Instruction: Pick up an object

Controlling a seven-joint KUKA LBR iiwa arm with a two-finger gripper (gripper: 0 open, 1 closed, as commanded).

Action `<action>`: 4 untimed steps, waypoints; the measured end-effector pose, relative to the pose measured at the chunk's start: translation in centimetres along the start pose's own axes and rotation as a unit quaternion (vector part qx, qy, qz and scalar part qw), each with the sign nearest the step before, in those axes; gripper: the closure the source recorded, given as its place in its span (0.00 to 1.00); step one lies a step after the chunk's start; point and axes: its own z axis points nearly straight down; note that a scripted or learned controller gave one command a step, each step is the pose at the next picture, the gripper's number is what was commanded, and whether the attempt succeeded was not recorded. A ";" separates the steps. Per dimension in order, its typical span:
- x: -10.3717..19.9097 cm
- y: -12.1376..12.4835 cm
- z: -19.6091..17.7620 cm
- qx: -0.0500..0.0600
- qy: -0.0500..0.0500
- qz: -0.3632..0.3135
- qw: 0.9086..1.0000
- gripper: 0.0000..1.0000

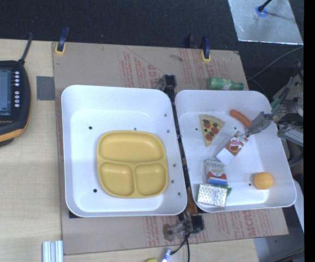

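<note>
My claw (254,125), fingers state unclear, hovers by a light, crinkly packet (235,145); grip its narrow middle.

On my far left I see a grey-and-orange teach pendant (1,105) resting on the wooden bench (21,190). A green bottle (224,84) lies on cardboard (124,64) behind the right bin (280,201).
</note>
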 end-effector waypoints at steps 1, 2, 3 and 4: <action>4.4 6.3 12.4 0.001 0.000 -0.001 1.000 0.00; 6.5 9.7 17.8 0.000 -0.001 -0.001 1.000 0.00; 6.4 9.7 16.7 0.001 -0.001 -0.001 1.000 1.00; 1.6 6.9 16.7 0.001 0.000 0.001 1.000 1.00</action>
